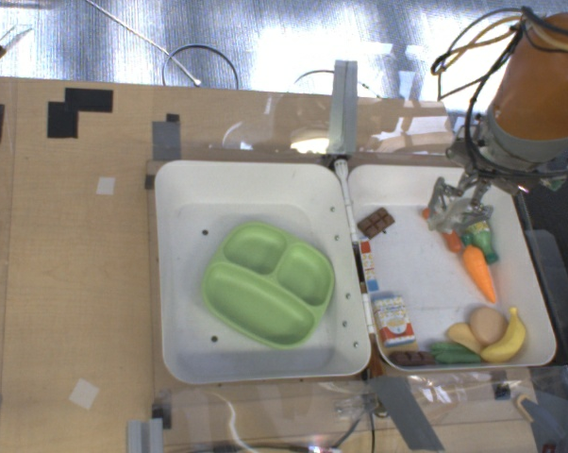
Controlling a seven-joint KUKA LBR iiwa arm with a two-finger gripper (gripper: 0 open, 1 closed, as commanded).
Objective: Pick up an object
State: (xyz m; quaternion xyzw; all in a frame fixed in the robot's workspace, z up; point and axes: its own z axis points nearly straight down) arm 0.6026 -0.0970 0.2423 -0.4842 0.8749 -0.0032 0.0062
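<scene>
Your fingers [457,208] hung low in the right bin [411,258], but I could not tell if they were open or held anything. The carrot [479,267] lay just below them, touching or nearly, its long axis running down and slightly right.

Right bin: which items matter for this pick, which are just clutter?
In play:
- pincer, low over the bin's upper right
- carrot, nearest it

Lying about:
- chocolate piece
- small carton
- banana
- egg-like ball
- green divided plate, left bin
</scene>
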